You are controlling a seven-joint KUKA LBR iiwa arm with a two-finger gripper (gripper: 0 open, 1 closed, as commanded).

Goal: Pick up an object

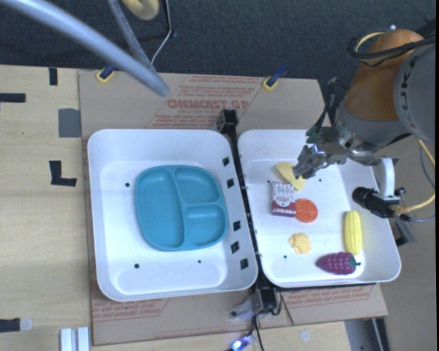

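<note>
We hang our gripper (307, 165) in the right bin (373, 273), just touching the yellow wedge (284, 172) at its nine o'clock; whether it grips, we cannot tell.

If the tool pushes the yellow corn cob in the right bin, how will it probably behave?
The yellow corn cob looks like a rounded cylinder lying flat, so it may roll sideways toward the purple grape bunch or the right white bin's wall. It appears to be smooth plastic, probably light and stiff, perhaps slippery.

Even bright light, soft shadows, slight blur
</note>
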